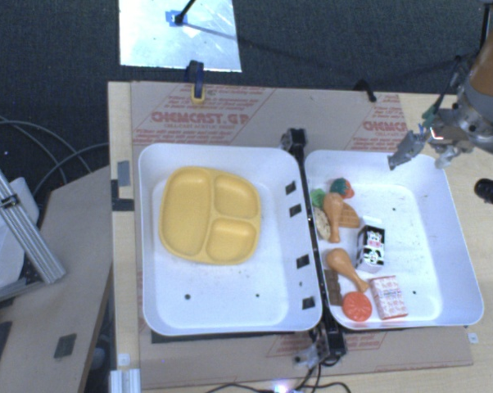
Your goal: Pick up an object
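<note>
1. "CHEMCAST GP" is printed in red on the brown sheet [230,109] lying on the bench [74,211].
2. The hand [425,149] is seen at the upper right of the frame, above the right bin's [451,219] far rim, its fingers spread apart and holding nothing.
3. Toy food is gathered at that bin's left side: two drumsticks [341,214], a black-and-white carton [372,247], a red-and-white box [389,296].
4. A yellow divided plate [210,214] lies in the left bin [222,309].

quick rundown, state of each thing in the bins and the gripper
gripper: open, nothing between fingers, above right bin's top edge
yellow tray: flat in left bin, compartments bare
upper drumstick: lying in right bin
lower drumstick: lying
milk carton: on its side
pink box: lying flat
red disc: flat, beside pink box
</note>
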Action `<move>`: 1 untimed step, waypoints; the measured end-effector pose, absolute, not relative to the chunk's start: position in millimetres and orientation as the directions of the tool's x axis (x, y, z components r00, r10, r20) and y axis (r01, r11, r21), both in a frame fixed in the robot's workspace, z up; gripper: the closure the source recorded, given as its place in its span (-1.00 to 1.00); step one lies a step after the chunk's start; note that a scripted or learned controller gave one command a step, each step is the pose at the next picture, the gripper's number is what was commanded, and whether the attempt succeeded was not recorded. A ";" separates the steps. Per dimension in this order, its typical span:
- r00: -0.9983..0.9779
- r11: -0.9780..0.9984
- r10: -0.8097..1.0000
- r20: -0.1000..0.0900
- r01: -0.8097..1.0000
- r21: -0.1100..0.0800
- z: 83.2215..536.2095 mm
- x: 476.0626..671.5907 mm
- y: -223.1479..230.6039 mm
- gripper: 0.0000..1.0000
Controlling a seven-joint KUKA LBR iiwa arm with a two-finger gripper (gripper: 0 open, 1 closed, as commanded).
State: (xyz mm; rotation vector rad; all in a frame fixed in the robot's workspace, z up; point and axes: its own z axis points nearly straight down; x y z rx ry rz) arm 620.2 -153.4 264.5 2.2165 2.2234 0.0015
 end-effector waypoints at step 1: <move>-0.011 0.011 1.000 0.003 1.000 0.001 266.0 593.0 -67.6 -1.00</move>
